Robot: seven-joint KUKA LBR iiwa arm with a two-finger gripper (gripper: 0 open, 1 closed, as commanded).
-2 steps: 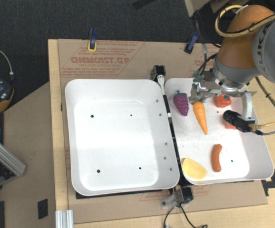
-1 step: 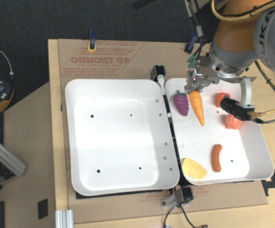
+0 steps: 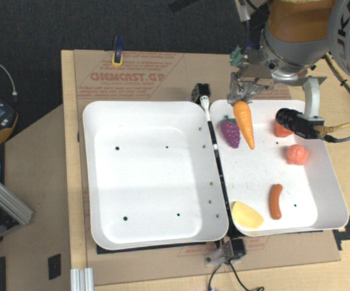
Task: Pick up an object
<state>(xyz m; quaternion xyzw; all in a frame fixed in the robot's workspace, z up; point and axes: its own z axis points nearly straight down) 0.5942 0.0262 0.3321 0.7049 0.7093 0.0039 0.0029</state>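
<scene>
Where carpet darkens, cardboard bench (image 3: 132,71) under 2 white bins (image 3: 145,168).

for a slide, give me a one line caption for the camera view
Grey arm's gripper at top of orange toy carrot in right white bin, beside purple grapes.

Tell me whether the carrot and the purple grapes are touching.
Cannot tell. In the camera view the carrot slants right beside the purple grapes; their edges meet in the image, but no plain contact or gap shows.
</scene>
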